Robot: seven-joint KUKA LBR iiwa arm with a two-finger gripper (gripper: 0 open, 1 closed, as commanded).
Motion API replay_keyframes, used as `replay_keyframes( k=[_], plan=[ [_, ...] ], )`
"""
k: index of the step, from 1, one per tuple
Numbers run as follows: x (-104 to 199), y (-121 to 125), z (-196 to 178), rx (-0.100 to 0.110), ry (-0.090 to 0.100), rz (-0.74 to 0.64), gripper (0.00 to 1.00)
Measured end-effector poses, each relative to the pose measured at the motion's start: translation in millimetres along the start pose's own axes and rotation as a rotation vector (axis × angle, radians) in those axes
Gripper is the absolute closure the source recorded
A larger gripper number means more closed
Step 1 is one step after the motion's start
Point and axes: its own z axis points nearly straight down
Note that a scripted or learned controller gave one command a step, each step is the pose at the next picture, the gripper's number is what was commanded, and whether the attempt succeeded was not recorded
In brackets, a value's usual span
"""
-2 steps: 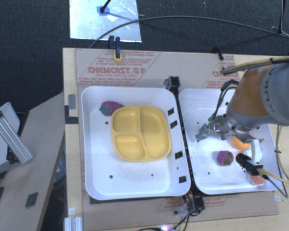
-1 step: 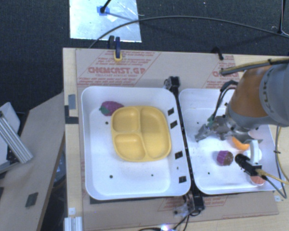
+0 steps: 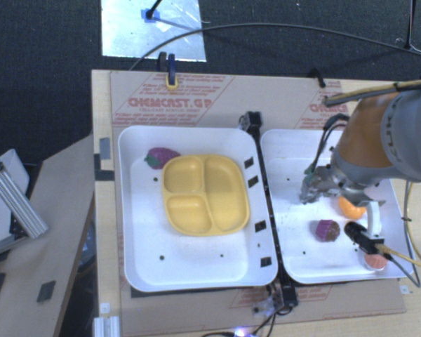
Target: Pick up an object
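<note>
objects in the right bin, tool low beside them

a small purple object [image 3: 328, 230] lies on the floor of the right bin [image 3: 298, 255], about in the middle of it and a little toward the near side. nothing touches it. up and to the right of it, near but apart, lies an orange object [image 3: 351, 208]; its upper part is hidden under the wrist of the arm [image 3: 379, 135]. a third thing, a pink-orange object [image 3: 374, 262], lies close to the near right corner of the same bin, and it is partly covered, so i cannot say its shape.

the tool [image 3: 310, 190] is low in the right bin, left of the orange object and above the purple object in the view, over a bare part of the white floor. it is near both of them, but neither one is seen inside it. it is small and partly in shadow, so i cannot tell whether it is wide or narrow.

the left bin [image 3: 147, 251] touches the right bin along its long side. in it lies a yellow plate [image 3: 196, 213] with three compartments, turned a little and with nothing in them. just beside its far left corner lies a purple and green object [image 3: 161, 157].

both bins stand on a brown printed sheet [image 3: 196, 93], and this sheet lies on the tabletop [image 3: 104, 209]. a blue and yellow clamp [image 3: 170, 71] sits on the far edge of the sheet.
</note>
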Motion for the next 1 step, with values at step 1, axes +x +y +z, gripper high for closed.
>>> replay_keyframes(
  k=[1],
  plan=[
    [3.7, 3.2, -63.8, -0.005, -0.001, -0.005, 1.0]
  ],
)
